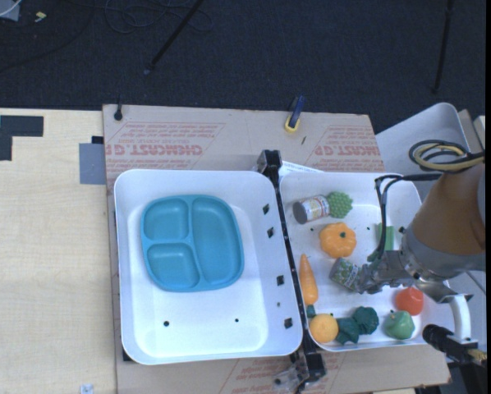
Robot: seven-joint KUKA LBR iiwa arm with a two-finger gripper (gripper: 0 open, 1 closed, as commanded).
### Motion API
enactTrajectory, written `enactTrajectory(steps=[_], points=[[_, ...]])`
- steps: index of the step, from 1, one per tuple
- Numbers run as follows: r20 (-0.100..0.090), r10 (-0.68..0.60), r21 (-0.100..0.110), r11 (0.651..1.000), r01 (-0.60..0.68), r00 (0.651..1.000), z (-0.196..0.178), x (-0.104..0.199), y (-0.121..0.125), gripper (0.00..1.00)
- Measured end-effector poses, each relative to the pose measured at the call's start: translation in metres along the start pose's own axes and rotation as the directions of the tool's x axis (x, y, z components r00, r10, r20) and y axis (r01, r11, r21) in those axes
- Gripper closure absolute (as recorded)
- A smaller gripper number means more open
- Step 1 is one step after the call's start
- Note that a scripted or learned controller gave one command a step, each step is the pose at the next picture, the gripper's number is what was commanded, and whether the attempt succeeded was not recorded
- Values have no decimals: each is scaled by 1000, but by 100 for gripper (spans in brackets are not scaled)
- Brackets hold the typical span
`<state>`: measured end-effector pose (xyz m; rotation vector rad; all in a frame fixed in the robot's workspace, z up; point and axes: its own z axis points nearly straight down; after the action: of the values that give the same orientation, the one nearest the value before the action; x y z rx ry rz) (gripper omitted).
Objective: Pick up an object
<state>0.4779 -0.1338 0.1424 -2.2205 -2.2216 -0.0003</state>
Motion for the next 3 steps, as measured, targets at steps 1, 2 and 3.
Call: enactTrajectory(steps=[1,2,3], points=[[0,0,-1,1000,0,1000,-42,1,-1,100],[1,-1,-2,1000,1,1000,-87,0,0,100],[-1,-4,2,1000,4,1000,-77,40,33,100]])
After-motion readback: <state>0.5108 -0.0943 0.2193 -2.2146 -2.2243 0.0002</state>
